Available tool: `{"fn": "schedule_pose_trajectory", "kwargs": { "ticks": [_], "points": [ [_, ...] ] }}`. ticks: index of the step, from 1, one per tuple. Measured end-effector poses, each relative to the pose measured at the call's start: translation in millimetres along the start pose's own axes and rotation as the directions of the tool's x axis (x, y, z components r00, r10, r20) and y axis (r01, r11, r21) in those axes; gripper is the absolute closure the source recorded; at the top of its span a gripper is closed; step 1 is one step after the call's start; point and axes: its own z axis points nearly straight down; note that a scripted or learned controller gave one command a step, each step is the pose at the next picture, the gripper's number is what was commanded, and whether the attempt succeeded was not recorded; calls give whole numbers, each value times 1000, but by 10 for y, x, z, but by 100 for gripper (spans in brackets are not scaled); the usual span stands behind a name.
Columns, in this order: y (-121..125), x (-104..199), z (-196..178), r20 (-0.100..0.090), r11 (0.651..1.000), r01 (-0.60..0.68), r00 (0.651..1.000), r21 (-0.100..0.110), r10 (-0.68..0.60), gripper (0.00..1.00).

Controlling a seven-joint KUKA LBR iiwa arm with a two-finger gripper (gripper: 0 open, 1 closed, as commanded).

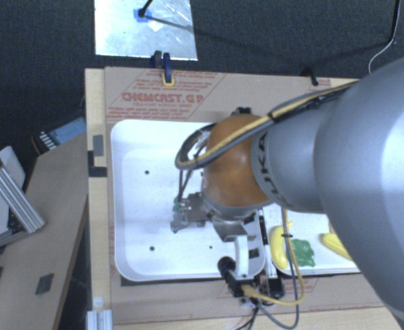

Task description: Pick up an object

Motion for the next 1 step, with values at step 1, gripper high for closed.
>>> {"fn": "schedule_pose_trajectory", "kwargs": {
  "ticks": [1],
  "points": [
    [26, 290, -1605, -11, 1000, 7, 1000, -27, -7, 0]
  ]
}}
